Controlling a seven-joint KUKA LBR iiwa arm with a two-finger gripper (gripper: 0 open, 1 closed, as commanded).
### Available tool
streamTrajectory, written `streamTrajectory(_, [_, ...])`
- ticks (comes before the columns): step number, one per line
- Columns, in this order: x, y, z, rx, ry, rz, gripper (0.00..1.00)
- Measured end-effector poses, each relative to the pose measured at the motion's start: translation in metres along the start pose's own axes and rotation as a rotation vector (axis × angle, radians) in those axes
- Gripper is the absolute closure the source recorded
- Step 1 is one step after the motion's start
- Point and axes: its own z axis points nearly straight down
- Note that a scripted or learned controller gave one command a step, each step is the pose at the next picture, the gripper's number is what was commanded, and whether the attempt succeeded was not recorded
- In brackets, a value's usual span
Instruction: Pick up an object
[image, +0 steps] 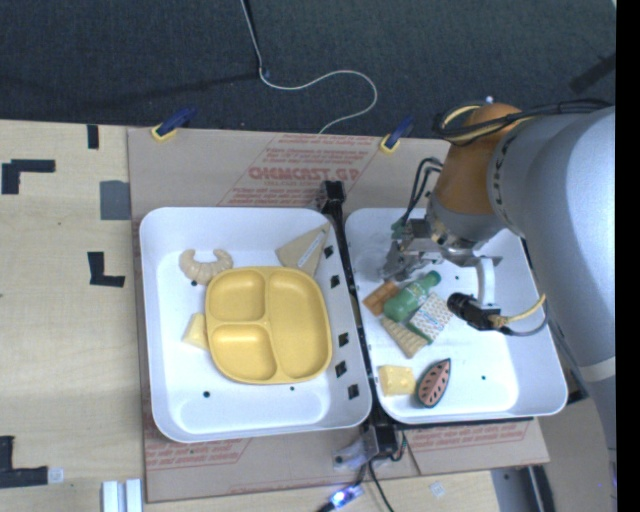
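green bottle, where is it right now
The green bottle lies in the right bin near its left wall, just below the pincer, among small food items.

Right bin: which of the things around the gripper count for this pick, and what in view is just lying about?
In play:
gripper, low in the right bin
green bottle, just below it
orange piece beside the bottle
patterned packet

Lying about:
yellow block
brown oval object
yellow divided plate in the left bin
croissant

The grey arm (560, 190) reaches in from the right, pincer (403, 262) lowered.
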Motion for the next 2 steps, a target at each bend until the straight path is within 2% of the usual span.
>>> streamTrajectory(1, [-0.01, 0.002, -0.052, -0.006, 0.0, 0.001, 1.0])
streamTrajectory(2, [-0.001, -0.004, -0.104, -0.004, 0.001, 0.0, 1.0])
